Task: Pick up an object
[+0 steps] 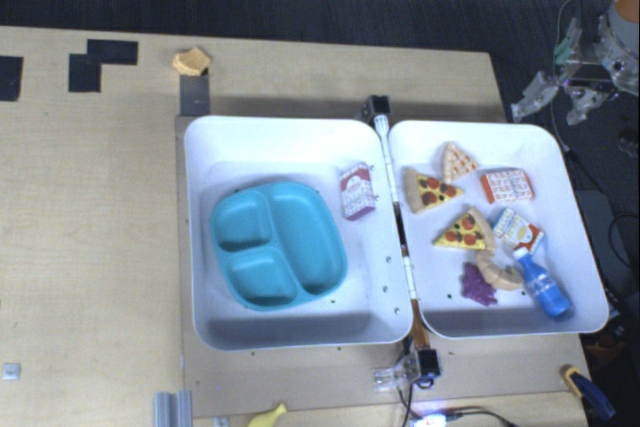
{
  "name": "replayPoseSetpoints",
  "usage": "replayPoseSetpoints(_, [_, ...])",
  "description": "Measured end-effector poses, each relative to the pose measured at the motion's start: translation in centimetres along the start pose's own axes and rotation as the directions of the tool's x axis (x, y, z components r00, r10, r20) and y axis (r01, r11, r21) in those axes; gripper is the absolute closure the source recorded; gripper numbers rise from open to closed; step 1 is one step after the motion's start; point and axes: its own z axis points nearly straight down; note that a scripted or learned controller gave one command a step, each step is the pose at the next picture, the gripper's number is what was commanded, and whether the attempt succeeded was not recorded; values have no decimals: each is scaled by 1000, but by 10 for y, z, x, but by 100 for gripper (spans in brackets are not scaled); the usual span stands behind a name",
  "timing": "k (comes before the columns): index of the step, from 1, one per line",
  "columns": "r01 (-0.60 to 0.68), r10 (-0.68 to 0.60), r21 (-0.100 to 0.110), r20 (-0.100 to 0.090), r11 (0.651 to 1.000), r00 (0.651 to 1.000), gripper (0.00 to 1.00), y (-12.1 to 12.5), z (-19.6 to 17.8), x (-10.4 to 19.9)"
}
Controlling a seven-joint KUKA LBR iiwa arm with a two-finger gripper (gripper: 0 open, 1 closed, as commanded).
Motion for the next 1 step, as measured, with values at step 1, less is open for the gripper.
replayPoseSetpoints(1, [-2,2,3,-1,1000,1000,0,-19,129,15])
